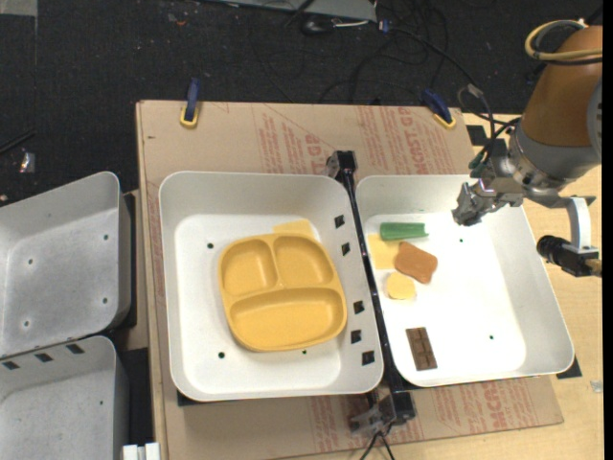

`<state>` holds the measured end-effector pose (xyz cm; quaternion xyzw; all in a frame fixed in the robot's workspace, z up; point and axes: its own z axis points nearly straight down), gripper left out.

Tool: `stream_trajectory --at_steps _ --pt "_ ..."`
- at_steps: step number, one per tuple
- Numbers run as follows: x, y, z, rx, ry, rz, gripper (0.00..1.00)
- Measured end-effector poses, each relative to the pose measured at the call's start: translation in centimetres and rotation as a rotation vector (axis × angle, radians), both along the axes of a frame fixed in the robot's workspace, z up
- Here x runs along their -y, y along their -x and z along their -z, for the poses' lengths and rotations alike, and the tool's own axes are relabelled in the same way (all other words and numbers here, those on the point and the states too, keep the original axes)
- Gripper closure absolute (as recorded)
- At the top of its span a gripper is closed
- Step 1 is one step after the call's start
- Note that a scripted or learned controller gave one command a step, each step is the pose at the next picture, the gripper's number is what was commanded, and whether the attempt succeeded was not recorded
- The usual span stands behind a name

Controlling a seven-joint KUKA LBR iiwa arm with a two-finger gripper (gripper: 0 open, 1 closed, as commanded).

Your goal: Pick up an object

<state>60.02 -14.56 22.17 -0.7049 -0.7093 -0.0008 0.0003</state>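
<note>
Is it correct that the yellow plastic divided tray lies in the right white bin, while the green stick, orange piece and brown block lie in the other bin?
Not quite. The camera view shows the yellow plastic divided tray in the left white bin, not the right one. The green stick, orange piece and brown block lie in the other bin, the right white bin.

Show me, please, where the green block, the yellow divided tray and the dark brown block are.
green block (pixel 402 229): camera view, middle of its top face.
yellow divided tray (pixel 283 291): camera view, central ridge between compartments.
dark brown block (pixel 420 348): camera view, centre of its top.
</note>
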Motion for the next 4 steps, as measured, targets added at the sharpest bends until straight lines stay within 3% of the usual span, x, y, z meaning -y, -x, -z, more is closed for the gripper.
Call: stream_trajectory --at_steps 3,4 --pt "-16.6 3.0 0.8 -0.002 0.000 -0.002 1.00" --pt "-22.1 3.2 -0.9 0.000 -0.001 -0.002 1.00"
